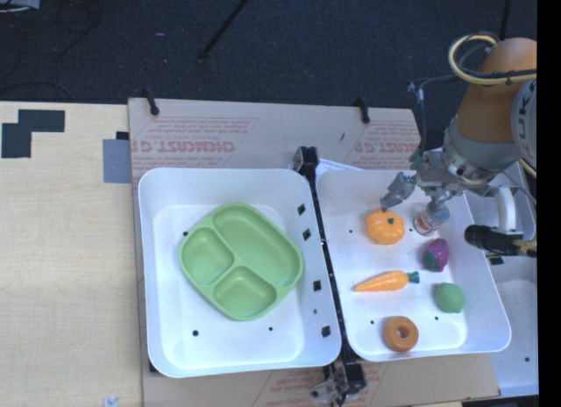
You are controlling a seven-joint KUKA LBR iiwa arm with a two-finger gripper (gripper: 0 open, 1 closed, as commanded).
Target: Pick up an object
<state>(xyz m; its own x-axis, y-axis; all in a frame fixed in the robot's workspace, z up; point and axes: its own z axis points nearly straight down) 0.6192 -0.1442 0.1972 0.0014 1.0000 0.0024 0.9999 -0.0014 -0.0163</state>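
Orange pumpkin toy (385, 226) sits upper-middle in the right bin (491, 331), at the frame's right. Over it the gripper (415, 201) hovers, jaws apart, gripping nothing. Lower in that bin lie a carrot (384, 282), purple toy (436, 254), green ball (450, 297) and doughnut (401, 333). Left bin (166, 335) holds a green divided plate (240, 260).

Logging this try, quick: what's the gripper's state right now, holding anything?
Gripper: open, fingers spread, holding nothing; it hangs over the right bin just above the orange pumpkin toy.
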